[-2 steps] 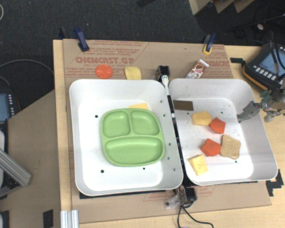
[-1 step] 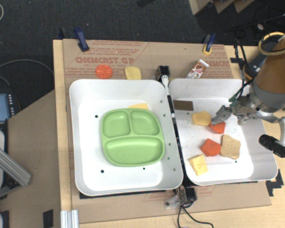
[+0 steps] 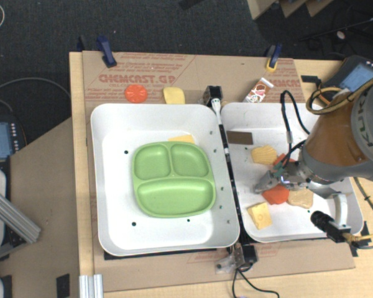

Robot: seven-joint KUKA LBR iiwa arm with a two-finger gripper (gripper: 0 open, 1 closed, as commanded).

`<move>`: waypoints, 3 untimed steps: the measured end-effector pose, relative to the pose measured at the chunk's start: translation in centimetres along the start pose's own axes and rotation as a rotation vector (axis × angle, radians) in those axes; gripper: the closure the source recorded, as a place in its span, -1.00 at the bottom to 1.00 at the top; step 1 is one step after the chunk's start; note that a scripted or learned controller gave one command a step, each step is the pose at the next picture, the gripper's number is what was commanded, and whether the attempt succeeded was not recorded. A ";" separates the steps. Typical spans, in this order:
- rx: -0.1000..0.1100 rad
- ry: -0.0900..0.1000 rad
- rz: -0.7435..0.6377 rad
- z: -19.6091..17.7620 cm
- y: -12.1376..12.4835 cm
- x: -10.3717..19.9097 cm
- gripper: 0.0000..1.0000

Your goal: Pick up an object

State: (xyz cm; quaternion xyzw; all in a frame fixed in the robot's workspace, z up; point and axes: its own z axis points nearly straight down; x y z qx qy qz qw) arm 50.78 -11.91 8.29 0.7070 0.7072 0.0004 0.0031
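The arm is reaching in from the right and is positioning its pincer (image 3: 280, 182) low over the right bin (image 3: 298, 231). The pincer is sitting directly above an orange-red object (image 3: 275, 195), which is lying on the bin floor near the middle. Whether the pincer is spread or pressed together cannot be told, because the wrist and its cabling are hiding it.

A tan piece (image 3: 300, 198) is touching the orange-red object on its right. A yellow block (image 3: 259, 215) is lying just beside it toward the front, and a yellow-orange piece (image 3: 263, 154) is resting farther back. In the left bin (image 3: 105, 166), a green divided tray (image 3: 173, 179) is covering part of a yellow slab (image 3: 183, 139).

Judged status: the approach appears to be complete, with the orange-red object as the likely target. Nothing is visibly leaving the bin floor, so closure, lift and confirmation of a hold are remaining.
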 end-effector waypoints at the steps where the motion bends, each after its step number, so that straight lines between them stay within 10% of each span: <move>1: -0.007 -0.002 0.001 -0.6 -0.9 1.8 -1.00; 2: -0.011 -0.005 0.003 -1.6 -0.8 1.6 1.00; 3: -0.009 0.004 -0.009 -10.8 5.7 8.1 1.00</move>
